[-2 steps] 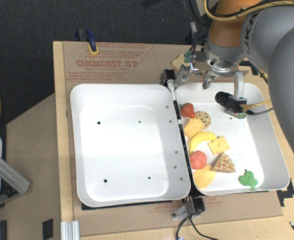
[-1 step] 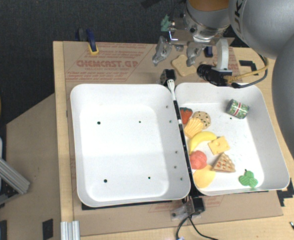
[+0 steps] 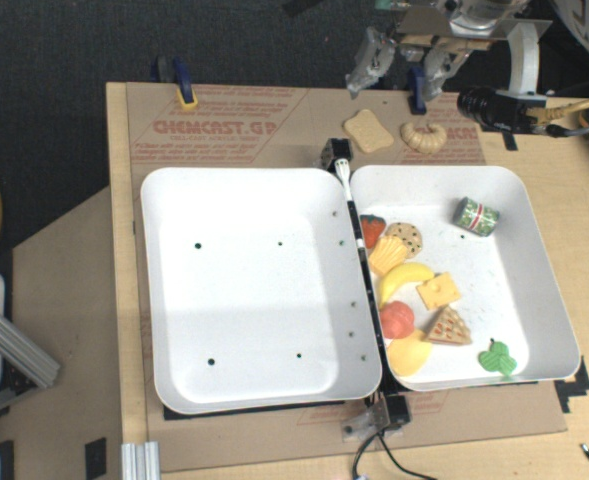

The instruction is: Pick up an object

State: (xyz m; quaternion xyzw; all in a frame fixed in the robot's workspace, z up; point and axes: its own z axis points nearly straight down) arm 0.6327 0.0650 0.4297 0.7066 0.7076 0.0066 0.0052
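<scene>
Two white bins (image 3: 244, 288); ten toy foods (image 3: 414, 288), jaws (image 3: 399, 76) spread.

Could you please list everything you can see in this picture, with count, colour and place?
Bins: 2, white, side by side; left bin, right bin.
Toy foods: about nine, mixed colours, right bin, mostly at its left side, including banana, cookie, cheese, broccoli.
Can: 1, green, right bin's far part.
Bread slice: 1, tan, board behind bins.
Croissant: 1, tan, beside it.
Clamp: 1, blue-yellow, board's far-left edge.
Gripper: 1, grey, open, above the board.
</scene>
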